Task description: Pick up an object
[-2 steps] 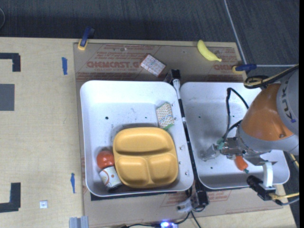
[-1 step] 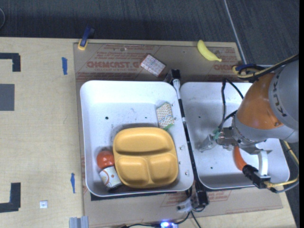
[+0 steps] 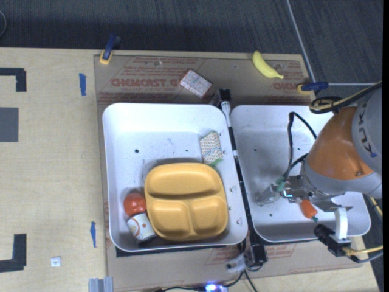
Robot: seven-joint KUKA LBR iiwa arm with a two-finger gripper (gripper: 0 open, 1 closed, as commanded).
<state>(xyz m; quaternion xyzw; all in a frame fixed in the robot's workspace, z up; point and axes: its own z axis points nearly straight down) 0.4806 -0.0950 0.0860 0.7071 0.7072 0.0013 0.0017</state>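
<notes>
Camera view: gripper [image 3: 267, 194], finger state impossible to tell, low in the right bin [image 3: 267, 126], far from the yellow tray [image 3: 185, 199]; it risks closing on nothing.

**Grey arm, orange band, black cabling**

The KUKA arm [image 3: 349, 157] shows a broad, rounded orange band above a grey wrist section. A light grey link at the right carries part of dark lettering. Black cables loop over the casing. The metallic gripper [image 3: 267, 194] sits below a small green-lit spot, with an orange tab and white bracket nearby.
</notes>
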